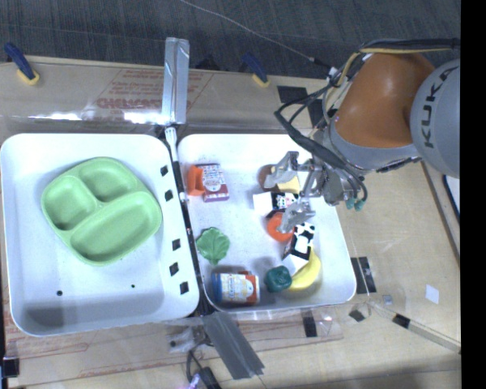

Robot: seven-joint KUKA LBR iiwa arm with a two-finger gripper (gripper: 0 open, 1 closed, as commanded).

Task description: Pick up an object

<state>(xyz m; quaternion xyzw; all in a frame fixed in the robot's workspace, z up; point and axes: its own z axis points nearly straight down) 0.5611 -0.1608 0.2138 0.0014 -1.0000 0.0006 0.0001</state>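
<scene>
Your grey two-finger gripper (294, 214) hangs low over the round orange toy (277, 226) in the right white bin (235, 148), seemingly lined up for grasping; whether it's spread or pinching, you cannot tell.

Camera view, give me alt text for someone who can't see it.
A grey and orange robot arm lowers its gripper into the right white bin among a banana, jar and other small items. The left bin holds a green divided plate.

A small orange round object (277, 226) is lying in the right bin (227, 148). A yellow banana (306, 274) is resting near it, by the front corner.
</scene>
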